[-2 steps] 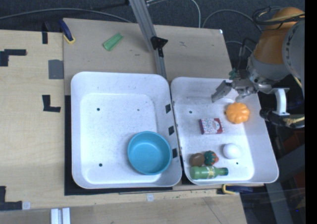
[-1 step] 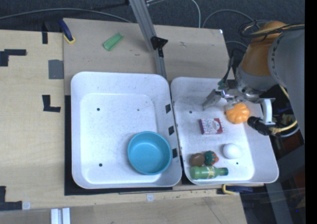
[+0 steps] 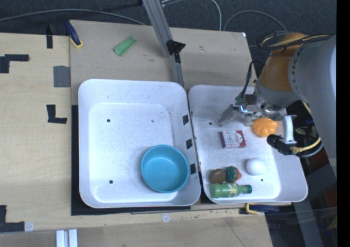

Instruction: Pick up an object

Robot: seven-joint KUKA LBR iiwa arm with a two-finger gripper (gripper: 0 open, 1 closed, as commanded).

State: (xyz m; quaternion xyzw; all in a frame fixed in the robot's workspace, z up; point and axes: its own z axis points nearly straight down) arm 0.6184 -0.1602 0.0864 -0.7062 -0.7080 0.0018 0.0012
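Presently the pincer (image 3: 236, 110) is seen spread, nothing pinched, at the upper part of the right white bin (image 3: 205, 131). Just below, the small red flat packet (image 3: 233, 139) is judged light, thin; its edges should be gripped.

No readable text; red-and-white packet (image 3: 233, 139) in right bin (image 3: 284, 188) bears print too small to read.
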